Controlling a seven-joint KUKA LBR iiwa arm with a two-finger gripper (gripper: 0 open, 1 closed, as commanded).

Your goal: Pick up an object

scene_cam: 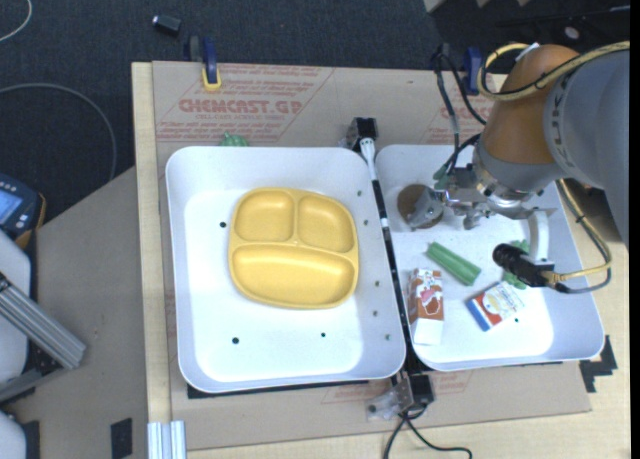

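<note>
Gripper (447,205) sits low in right bin (570,332), by a brown object (410,201); we can't tell its state. Green stick (453,262) lies mid-bin, clear of the cartons. We judge it light, stiff, slick: pinch across its middle.

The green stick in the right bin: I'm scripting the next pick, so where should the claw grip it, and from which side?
Grip the green stick at mid-length, coming straight down, with the closing direction across its narrow width. It lies flat and diagonal on the right bin's floor, apart from the red-and-white packet, so both long sides look free.
</note>
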